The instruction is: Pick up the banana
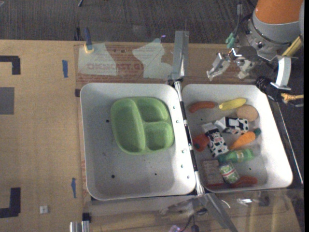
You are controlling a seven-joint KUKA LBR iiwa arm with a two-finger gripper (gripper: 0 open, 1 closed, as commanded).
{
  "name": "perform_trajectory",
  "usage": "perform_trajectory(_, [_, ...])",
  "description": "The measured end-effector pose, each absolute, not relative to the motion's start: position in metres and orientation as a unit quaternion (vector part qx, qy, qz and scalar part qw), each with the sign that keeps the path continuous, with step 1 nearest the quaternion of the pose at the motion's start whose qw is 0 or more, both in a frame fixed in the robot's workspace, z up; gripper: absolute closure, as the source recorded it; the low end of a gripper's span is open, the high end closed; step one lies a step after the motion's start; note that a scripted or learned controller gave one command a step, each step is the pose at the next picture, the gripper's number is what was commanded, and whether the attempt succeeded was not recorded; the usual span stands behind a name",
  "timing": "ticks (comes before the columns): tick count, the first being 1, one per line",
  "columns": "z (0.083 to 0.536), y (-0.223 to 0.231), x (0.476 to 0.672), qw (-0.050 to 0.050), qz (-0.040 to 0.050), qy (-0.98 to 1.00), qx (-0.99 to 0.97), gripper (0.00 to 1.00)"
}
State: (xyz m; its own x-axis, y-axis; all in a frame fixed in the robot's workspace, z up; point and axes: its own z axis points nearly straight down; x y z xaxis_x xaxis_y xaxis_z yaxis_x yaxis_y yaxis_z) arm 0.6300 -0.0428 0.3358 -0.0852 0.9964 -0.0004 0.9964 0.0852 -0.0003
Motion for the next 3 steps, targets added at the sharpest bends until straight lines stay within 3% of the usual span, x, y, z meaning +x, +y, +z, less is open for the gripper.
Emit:
perform_trajectory(1, [0.193, -0.057, 0.634, 0.0, -0.0006, 0.729, 0.685, 0.0])
perform_trajectory(2, [0.086, -0.137, 0.628, 0.001, 0.001, 0.674, 0.739, 0.0])
perform_trajectory(3, [0.098, -0.137, 0.629, 0.002, 0.0026, 0.673, 0.74, 1.0])
